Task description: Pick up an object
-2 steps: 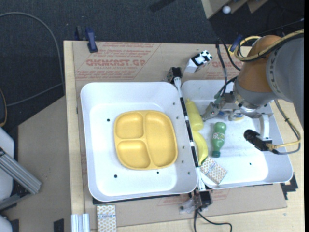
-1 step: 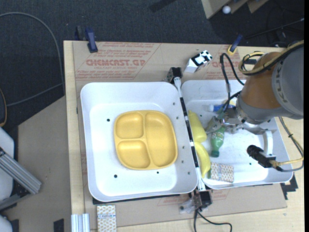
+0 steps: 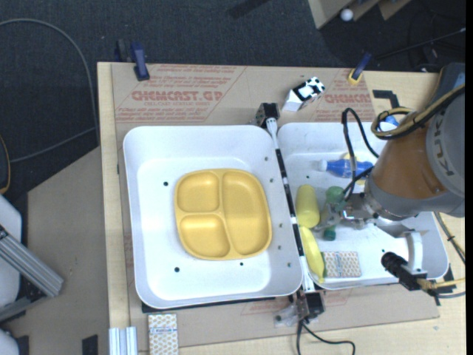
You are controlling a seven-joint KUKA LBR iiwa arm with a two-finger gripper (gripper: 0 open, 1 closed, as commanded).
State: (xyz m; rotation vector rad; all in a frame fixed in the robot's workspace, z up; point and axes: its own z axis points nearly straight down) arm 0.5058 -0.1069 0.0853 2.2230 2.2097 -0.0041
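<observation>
The right bin [image 3: 310,135] holds several small objects. A yellow oblong piece [image 3: 307,205] lies along its left wall, and a second yellow piece [image 3: 314,256] lies nearer the front. A green round object [image 3: 335,195] and a small dark green bit [image 3: 329,234] sit just right of them. A blue and white object [image 3: 341,168] lies toward the back. A patterned flat packet [image 3: 341,263] rests at the front. My gripper [image 3: 345,214] is low in the right bin, between the green object and the dark green bit. The wrist hides what is under it.
The left bin [image 3: 148,220] holds a yellow divided plate [image 3: 222,214]. A black rail [image 3: 288,198] separates the two bins. The grey arm [image 3: 414,168] with cables covers the right bin's right half. A black and white item [image 3: 307,92] lies on the bench behind the bins.
</observation>
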